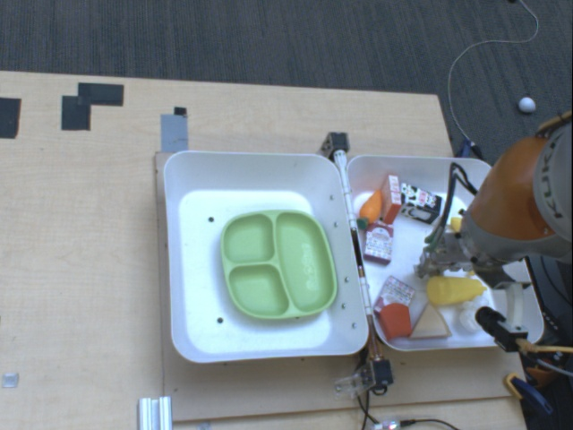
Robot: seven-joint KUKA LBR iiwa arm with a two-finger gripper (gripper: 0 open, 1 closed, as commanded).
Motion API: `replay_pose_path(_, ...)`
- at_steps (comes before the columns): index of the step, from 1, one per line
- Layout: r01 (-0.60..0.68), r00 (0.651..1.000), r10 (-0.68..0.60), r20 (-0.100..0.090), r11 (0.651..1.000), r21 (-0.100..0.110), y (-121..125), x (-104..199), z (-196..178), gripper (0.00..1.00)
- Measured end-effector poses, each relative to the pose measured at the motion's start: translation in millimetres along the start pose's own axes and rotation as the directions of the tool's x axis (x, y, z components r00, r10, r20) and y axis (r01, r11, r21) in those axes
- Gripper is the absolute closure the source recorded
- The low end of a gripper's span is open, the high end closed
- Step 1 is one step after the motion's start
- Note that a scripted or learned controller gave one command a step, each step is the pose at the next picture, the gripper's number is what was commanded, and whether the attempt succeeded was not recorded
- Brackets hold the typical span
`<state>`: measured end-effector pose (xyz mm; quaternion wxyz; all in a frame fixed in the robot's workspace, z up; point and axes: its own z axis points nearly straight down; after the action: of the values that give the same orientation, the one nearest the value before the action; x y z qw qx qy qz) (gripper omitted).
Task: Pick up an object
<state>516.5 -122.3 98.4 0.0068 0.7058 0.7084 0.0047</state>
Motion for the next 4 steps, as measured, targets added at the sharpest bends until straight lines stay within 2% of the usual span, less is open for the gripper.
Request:
replay_pose_path(1,0.001,1.0,-0.001,-0.003,1.0,0.012,78.2,45.5,-85.8,1.0)
replay_pose_path(2,0.002,1.0,-0.002,-0.003,1.0,0.013,77.8,45.1,-85.4,0.0)
replay_pose_path(3,-0.001,1.0,0.001,-0.001,1.0,0.005,-19.5,6.2,3.6,0.0)
replay_pose_path(4,-0.004,1.0,0.004,0.005,1.0,-0.011,-22.2,34.5,7.4,0.0)
